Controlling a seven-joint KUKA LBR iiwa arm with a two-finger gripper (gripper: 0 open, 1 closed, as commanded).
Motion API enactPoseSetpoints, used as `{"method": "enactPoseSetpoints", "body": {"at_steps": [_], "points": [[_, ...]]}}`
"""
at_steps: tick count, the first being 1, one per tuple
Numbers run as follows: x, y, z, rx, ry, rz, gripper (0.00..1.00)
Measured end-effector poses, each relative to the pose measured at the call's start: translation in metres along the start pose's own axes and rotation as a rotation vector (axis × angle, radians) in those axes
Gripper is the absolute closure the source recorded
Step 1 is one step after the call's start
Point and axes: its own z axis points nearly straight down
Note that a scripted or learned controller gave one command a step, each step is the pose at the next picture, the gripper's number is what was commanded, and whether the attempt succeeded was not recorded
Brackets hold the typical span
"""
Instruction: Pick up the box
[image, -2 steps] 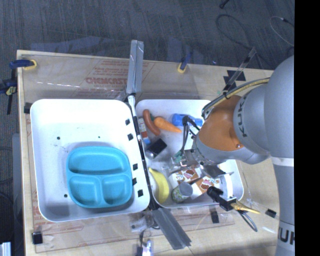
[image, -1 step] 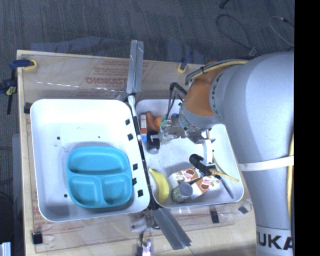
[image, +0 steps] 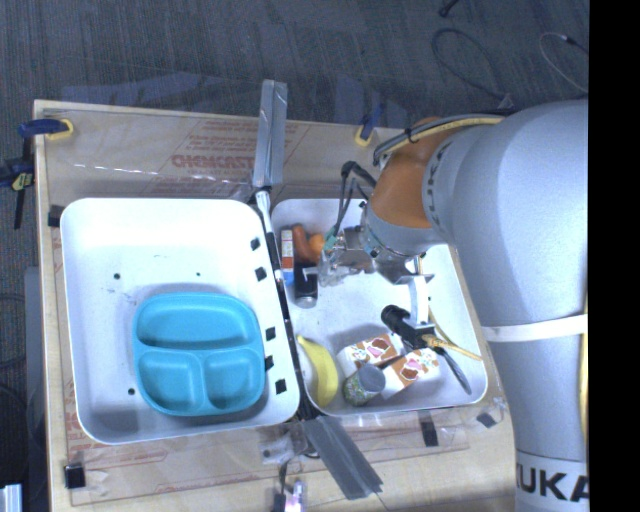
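From my station the biggest thing on screen is the smooth grey metal arm (image: 520, 230) with its orange band, bent over the right-hand shallow white plastic bin (image: 345, 315). Its gripper (image: 335, 258) hangs low over that bin's far left corner, and I cannot tell whether it is apart or closed. The left-hand white bin (image: 110, 250) of the same rounded shape holds a glossy blue plastic tray (image: 200, 352) moulded into three compartments, lying flat in its near half. The box I am after, a white cardboard carton printed with brown and red figures (image: 385, 358), lies on its side in the right bin's near part, well apart from the gripper. A curved yellow banana (image: 320, 372) rests just left of it along the bin wall. A small grey cylinder (image: 368, 381) touches the carton's near edge. By the gripper stand a narrow upright packet (image: 287, 247) and a small orange lump (image: 314, 243).
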Motion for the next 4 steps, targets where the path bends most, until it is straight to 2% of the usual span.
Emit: {"method": "enactPoseSetpoints", "body": {"at_steps": [1, 2, 3, 4], "points": [[-0.043, -0.060, -0.047, 0.002, 0.005, -0.058, 1.00], [-0.043, -0.060, -0.047, 0.002, 0.005, -0.059, 0.00], [-0.024, -0.118, 0.009, -0.012, 0.000, -0.172, 0.00], [-0.024, -0.114, -0.004, -0.023, -0.004, -0.182, 1.00]]}}
